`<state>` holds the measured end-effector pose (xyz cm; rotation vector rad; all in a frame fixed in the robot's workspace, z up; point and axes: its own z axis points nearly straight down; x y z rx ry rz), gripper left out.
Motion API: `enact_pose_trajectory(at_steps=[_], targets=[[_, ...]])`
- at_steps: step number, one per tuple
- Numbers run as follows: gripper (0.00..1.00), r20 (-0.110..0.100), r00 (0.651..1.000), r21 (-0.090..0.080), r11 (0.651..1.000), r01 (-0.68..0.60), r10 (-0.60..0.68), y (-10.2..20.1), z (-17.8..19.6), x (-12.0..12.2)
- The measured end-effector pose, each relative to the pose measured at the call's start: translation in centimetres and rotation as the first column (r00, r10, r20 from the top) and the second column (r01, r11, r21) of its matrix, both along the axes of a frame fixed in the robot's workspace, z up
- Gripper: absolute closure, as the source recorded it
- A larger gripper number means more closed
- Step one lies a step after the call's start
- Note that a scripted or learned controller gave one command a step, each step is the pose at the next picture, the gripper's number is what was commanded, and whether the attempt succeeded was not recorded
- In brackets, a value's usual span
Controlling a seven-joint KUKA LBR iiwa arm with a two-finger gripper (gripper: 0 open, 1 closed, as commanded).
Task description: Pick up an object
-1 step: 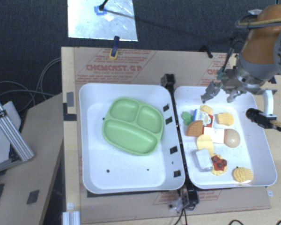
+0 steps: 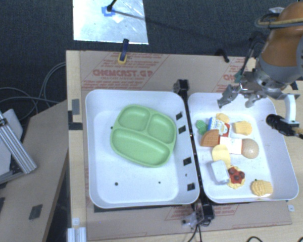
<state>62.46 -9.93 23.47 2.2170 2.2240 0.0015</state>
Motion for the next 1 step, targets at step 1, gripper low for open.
enact_pose_trajectory(at_steps=[1], targets=[[0.0, -0.004, 1.0, 0.001, 1.0, 0.002, -0.002, 0.09, -6.27, 0.11]])
